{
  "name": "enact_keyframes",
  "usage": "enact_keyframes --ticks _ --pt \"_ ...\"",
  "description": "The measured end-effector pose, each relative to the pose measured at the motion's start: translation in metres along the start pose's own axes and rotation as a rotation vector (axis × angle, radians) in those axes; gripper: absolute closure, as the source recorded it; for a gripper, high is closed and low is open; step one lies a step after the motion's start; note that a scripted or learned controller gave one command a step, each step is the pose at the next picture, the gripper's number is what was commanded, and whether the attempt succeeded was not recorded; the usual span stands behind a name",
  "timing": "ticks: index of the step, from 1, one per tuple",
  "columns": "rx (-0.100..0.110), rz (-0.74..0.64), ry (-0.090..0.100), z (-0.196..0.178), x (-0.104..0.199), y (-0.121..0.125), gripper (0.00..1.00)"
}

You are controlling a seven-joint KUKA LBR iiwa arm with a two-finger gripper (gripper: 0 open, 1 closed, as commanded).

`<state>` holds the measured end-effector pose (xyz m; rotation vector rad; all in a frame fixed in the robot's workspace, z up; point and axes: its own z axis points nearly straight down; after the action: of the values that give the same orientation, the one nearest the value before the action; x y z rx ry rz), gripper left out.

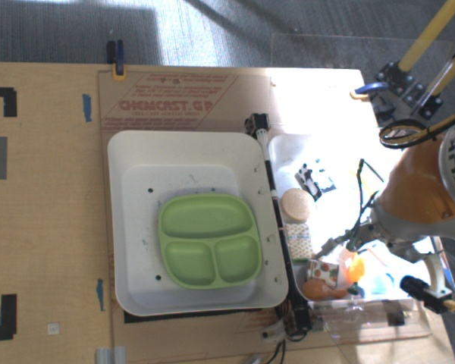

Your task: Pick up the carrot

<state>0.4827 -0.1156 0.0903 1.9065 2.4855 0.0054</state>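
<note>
The carrot (354,268) is a small bright orange shape in the right bin (284,146), near its front end, partly washed out by glare. My gripper (351,243) hangs from the grey arm with the orange band (421,188) and sits directly over the carrot, very close to it or touching it. The arm's wrist and cables hide part of the carrot's far side. Glare and dark cabling blur the gripper's tip.
The left bin (129,165) holds a green divided plate (209,240). In the right bin lie a round tan item (294,203), a wrapped packet (299,239), a small printed box (326,272) and a brown-orange item (316,289), all crowded near the carrot.
</note>
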Motion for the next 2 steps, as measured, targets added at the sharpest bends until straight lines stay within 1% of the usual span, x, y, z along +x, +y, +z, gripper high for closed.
enact_keyframes --ticks 1,2 --pt "-0.014 0.004 -0.016 -0.0117 -0.0039 0.0030 1.00" --pt "-0.012 0.004 -0.015 -0.0106 -0.0034 0.0025 0.00"
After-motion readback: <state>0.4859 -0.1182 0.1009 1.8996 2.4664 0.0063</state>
